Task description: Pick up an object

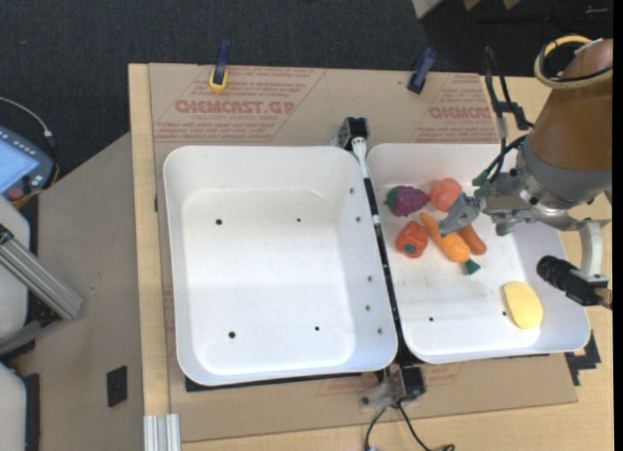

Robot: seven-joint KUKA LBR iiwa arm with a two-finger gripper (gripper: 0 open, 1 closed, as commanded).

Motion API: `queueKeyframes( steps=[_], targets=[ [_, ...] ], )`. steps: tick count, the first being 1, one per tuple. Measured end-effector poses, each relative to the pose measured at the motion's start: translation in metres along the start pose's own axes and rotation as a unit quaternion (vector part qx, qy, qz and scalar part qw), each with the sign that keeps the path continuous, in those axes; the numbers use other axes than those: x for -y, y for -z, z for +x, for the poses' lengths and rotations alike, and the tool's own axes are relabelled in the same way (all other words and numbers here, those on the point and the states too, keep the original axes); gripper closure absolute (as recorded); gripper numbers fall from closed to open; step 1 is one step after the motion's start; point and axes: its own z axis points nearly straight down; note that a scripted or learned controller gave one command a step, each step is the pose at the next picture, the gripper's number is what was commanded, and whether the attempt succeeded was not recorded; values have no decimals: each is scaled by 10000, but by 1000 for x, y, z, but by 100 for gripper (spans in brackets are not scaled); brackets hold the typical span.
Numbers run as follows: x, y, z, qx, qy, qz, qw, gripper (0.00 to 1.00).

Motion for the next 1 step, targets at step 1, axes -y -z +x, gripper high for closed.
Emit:
queueKeyframes(
  steps=[1],
  targets=[
    [-15,-119,9,-11,7,26,10000,0]
  ],
)
